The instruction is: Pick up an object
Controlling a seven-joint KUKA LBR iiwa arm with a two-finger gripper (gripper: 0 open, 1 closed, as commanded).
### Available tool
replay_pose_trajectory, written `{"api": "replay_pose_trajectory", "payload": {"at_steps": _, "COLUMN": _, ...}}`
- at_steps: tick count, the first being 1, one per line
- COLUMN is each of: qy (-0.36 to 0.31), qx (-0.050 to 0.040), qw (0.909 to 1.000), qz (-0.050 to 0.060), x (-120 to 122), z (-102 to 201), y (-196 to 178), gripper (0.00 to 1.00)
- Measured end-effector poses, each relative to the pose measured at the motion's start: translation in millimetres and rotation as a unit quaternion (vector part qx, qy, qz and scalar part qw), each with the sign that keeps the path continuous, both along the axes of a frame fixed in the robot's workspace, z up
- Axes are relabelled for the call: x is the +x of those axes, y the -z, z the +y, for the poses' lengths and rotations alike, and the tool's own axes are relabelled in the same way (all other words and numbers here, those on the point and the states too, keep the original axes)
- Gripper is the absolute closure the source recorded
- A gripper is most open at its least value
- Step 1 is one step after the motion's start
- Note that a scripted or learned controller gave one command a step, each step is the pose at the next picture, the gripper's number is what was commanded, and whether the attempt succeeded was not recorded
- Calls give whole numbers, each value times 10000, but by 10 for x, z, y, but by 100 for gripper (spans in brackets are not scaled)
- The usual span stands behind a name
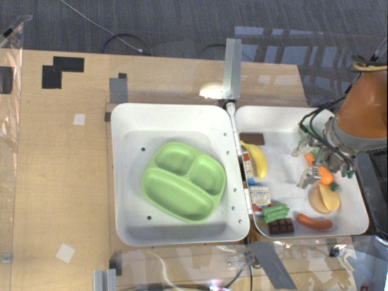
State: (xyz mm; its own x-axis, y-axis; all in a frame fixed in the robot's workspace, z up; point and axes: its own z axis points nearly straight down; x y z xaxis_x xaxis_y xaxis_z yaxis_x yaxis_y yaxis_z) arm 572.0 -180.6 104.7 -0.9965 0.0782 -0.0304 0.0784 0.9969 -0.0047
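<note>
Metal hand above small round orange fruit in smooth white bin

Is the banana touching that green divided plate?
Apart. The camera view shows the banana in the right bin and the green plate in the left bin, with the bins' rims between them.

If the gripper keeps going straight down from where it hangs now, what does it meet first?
Most likely the small orange piece in the right bin, which lies right under the gripper. The tan slice sits just beyond it. Depth is hard to judge from this slanted view, so height above the orange piece is unclear.
</note>
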Motion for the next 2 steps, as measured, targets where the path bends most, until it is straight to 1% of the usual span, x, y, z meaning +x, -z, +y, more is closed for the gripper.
{"api": "replay_pose_trajectory", "payload": {"at_steps": 1, "qy": 103, "qx": 24, "qw": 9999, "qz": 70, "x": -151, "z": 43, "y": 147, "gripper": 0}}
{"api": "replay_pose_trajectory", "payload": {"at_steps": 2, "qy": 75, "qx": 6, "qw": 10000, "qz": -8, "x": -101, "z": 47, "y": -4, "gripper": 100}}
